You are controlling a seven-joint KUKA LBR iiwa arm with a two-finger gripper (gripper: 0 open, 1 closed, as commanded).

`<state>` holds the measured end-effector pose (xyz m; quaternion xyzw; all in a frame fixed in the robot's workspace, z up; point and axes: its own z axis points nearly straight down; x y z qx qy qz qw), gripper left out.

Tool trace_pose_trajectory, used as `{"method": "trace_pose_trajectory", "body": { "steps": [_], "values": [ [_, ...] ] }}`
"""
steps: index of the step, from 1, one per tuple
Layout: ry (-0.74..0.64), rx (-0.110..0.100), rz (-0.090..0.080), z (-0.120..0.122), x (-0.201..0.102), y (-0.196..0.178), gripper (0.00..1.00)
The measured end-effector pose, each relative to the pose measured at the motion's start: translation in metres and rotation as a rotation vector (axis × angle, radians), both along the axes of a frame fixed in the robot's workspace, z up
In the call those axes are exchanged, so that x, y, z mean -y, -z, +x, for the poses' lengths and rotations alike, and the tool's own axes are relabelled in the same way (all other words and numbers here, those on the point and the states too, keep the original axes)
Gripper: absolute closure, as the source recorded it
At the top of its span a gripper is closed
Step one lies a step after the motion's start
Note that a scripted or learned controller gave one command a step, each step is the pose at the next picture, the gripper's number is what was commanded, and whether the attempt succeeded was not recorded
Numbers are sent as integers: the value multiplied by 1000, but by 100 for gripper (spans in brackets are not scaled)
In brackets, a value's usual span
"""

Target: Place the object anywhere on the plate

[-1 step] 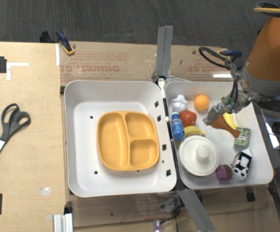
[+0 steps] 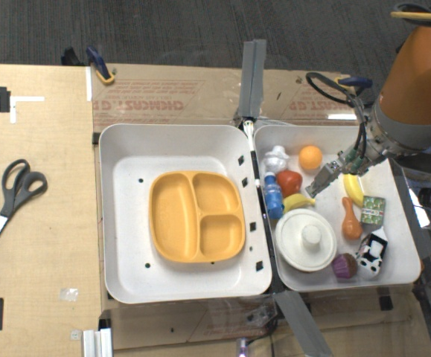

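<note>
While the gripper hovers (jaw state unclear), the plate sits yellow-orange — three-sectioned.

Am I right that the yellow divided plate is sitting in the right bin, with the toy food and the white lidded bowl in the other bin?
Not quite. The camera view shows the yellow divided plate in the left bin. The toy food, such as the orange ball and banana, and the white lidded bowl are in the right bin.
</note>
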<state>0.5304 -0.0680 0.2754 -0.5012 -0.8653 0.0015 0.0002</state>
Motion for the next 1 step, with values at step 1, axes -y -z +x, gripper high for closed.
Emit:
{"method": "trace_pose_trajectory", "body": {
  "steps": [1],
  "values": [
    [315,0,0,-53,49,10,0]
  ]
}}
